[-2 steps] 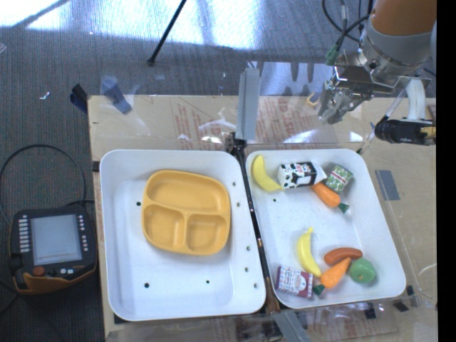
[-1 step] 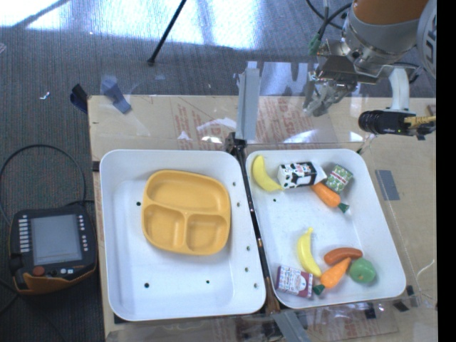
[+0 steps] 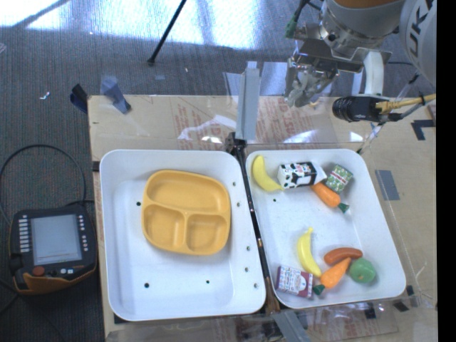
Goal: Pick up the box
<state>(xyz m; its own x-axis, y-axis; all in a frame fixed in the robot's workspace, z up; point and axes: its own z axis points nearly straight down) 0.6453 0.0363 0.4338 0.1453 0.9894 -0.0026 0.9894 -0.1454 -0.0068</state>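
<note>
Partial "UKA" lettering on arm [image 3: 422, 20]

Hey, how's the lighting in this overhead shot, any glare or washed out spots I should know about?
Camera view: sunlight blows out the floor along the top edge; glare patches sit on the clear sheet behind the bins; the white bins are bright but their contents read clearly; the gripper looks slightly soft.

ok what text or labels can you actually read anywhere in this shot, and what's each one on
"UKA", cut off by the frame: on the grey arm.
Milk carton, green box, red box: printing too small to read.
Pendant screen and keys: blurred, nothing legible.
</note>
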